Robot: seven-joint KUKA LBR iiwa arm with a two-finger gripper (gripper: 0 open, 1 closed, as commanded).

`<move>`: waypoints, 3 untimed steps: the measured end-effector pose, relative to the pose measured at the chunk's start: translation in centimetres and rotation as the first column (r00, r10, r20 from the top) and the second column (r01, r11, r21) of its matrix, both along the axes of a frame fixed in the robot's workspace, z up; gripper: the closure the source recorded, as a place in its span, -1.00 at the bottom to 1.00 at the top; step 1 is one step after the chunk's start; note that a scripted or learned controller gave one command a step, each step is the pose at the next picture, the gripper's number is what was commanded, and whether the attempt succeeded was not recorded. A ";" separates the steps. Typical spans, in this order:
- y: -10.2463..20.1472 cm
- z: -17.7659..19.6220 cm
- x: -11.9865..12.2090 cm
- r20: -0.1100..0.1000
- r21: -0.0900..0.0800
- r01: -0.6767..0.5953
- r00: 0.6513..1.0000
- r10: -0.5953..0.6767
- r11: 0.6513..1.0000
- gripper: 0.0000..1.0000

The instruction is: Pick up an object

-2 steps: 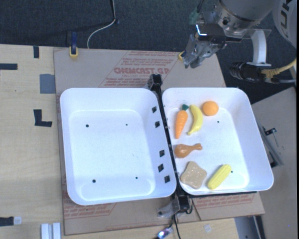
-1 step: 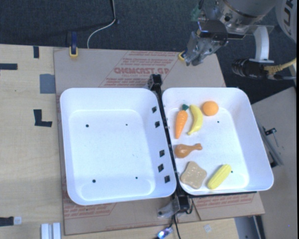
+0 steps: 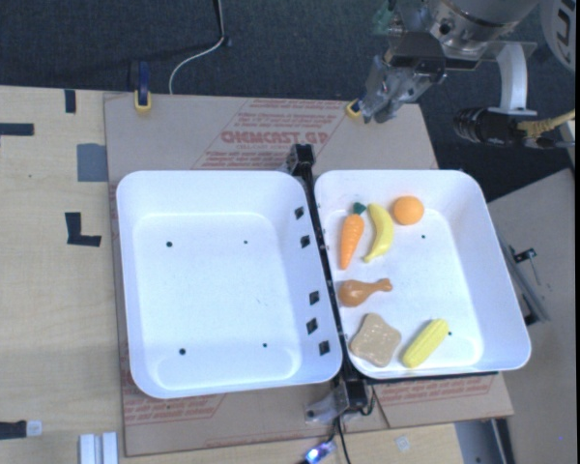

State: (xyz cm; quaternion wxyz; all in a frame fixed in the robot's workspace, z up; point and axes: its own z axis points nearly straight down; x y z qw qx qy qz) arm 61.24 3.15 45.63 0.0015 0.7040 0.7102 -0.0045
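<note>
A: Looking at the gripper [image 3: 379,107] first: you've got it parked high, past the 12 o'clock rim of the right bin [image 3: 469,189], over the cardboard sheet [image 3: 271,138]. Nothing between the fingers. Whether they're apart or together, I can't tell; too small and dark at that angle.

B: So no pick yet?

A: Judging by this, no. All the candidates sit in the right bin. Carrot [image 3: 351,239] and banana [image 3: 378,232] lie side by side at about 10 o'clock from bin centre, nearly touching. Orange [image 3: 407,210] is just beside the banana tip, toward 12.

B: The rest?

A: Drumstick [image 3: 363,290] near centre-left, at 8 o'clock. Bread slice [image 3: 375,340] and corn cob [image 3: 424,342] down at 6 to 7, close to the near wall. Left bin [image 3: 145,201] is likely the drop side.

B: Why hold up there?

A: Probably clearance, so the camera sees both bins unblocked before you commit.

B: Best target?

A: My guess is the drumstick or the corn: each stands apart from its neighbours. The carrot and banana pair risks a double grab; the orange may roll.
</note>
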 end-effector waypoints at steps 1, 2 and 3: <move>0.1 1.0 0.0 0.000 -0.001 -0.001 1.000 0.001 1.000 1.00; 0.1 1.9 0.0 -0.001 -0.002 -0.002 1.000 0.002 1.000 1.00; 0.2 2.9 0.1 -0.001 -0.003 -0.004 1.000 0.004 1.000 1.00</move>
